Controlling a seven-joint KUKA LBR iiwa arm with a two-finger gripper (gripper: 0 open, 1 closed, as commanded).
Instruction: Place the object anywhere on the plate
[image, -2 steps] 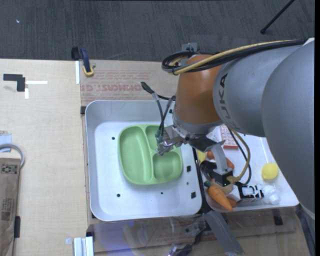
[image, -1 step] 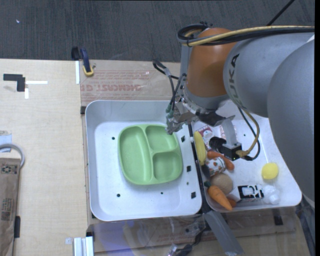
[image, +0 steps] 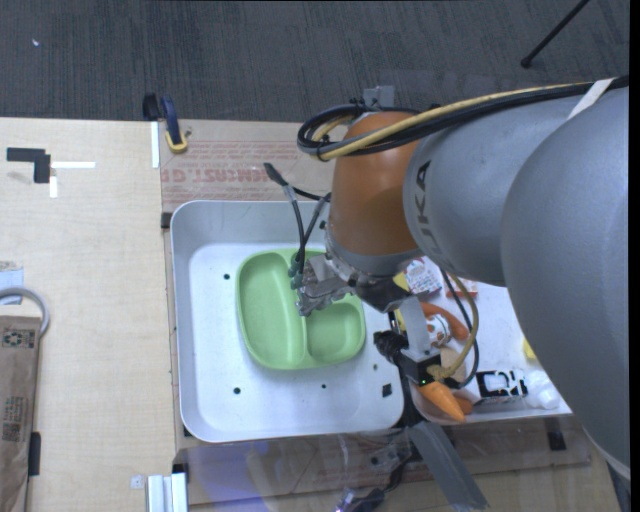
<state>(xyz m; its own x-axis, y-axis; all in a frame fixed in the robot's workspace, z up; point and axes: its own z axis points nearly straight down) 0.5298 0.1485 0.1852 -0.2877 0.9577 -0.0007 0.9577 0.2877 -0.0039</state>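
Much hidden beneath the arm

The grey arm (image: 520, 200) runs off the right and bottom edges and covers most of the right-hand bin (image: 500, 300); the things peeking out there, right of the gripper (image: 318, 292), are too cluttered to name. The gripper's tips merge into dark metal over the green plate (image: 270, 310), so their spread cannot be told, nor whether anything sits between them. The plate's upper right rim lies hidden behind them

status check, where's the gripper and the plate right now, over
Gripper low over the green plate, near its divider; jaws not readable. Plate sits in the left white bin. Orange items clustered in the right bin, partly behind the arm.
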